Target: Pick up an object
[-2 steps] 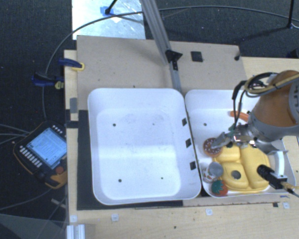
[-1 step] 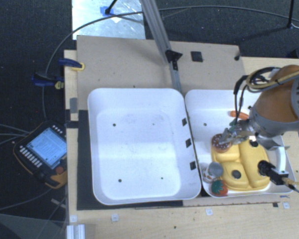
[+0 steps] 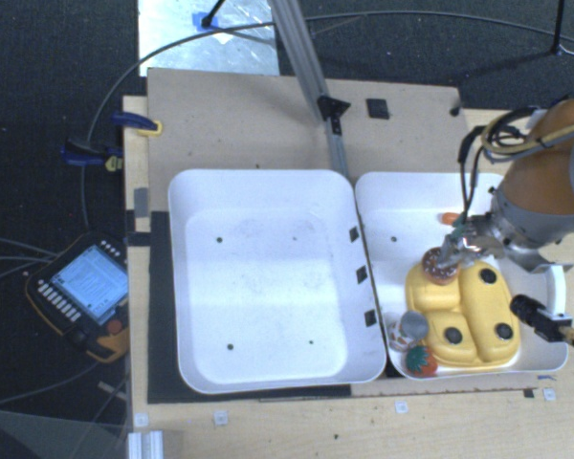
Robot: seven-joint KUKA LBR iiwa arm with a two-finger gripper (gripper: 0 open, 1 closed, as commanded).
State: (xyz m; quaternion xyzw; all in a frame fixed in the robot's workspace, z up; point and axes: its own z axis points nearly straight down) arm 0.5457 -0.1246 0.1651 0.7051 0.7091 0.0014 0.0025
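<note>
Yellow toy [image 3: 469, 318] just below hand [image 3: 449, 257]

Two white bins [image 3: 268, 189] sit on a tan board [image 3: 239, 122]. In the right bin, a yellow toy [image 3: 469, 318] bears black dots. At its near edge lie a grey piece [image 3: 413, 325] and a red-and-green ball [image 3: 419, 359]. The arm [image 3: 555, 175] is orange and grey.

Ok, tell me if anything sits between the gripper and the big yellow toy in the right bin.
Nothing visible does. The gripper hangs over the yellow toy's upper left corner, by a small round brownish piece there. Contact cannot be told.
</note>
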